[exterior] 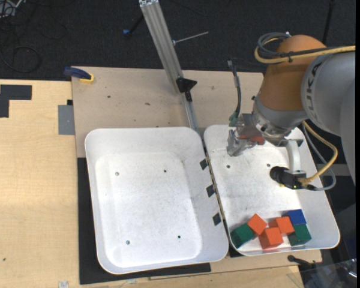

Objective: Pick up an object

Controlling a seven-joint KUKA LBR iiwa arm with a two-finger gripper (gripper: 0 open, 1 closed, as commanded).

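My gripper (pixel 236 144) hangs over the far left part of the right bin (pixel 252 179), near its back rim. A small reddish patch shows beside it; I cannot tell what it is. Several blocks lie bunched in the bin's near right corner, well away from the gripper: a green block (pixel 243 234), an orange block (pixel 257 224), a second orange block (pixel 271 237), a third orange block (pixel 284 225), a blue block (pixel 296 216) and another green block (pixel 300 236).
The left bin (pixel 144 197) sits beside the right one, joined by black clips (pixel 209 189) along the shared edge. A slanted aluminium rail (pixel 165 44) rises behind the bins. Wooden bench top extends to the left.
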